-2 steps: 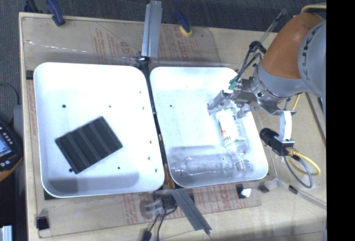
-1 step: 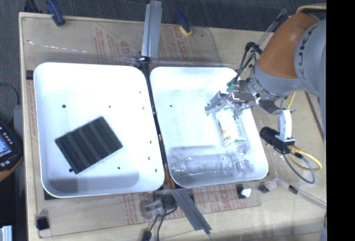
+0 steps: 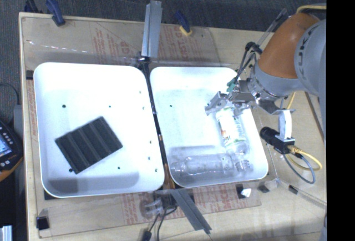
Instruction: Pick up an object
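Bottles lie nearest me in the right bin (image 3: 166,123): a clear bottle (image 3: 208,165) along the front wall, and a small tube (image 3: 230,131) touching it, pointing away. Just past the tube hangs the gripper (image 3: 228,102), low over its top end. I cannot tell how wide it is, or if it has anything. The tube looks round and smooth, so I think it could roll or slip away. The black pad (image 3: 89,144) lies in the left bin (image 3: 50,79).
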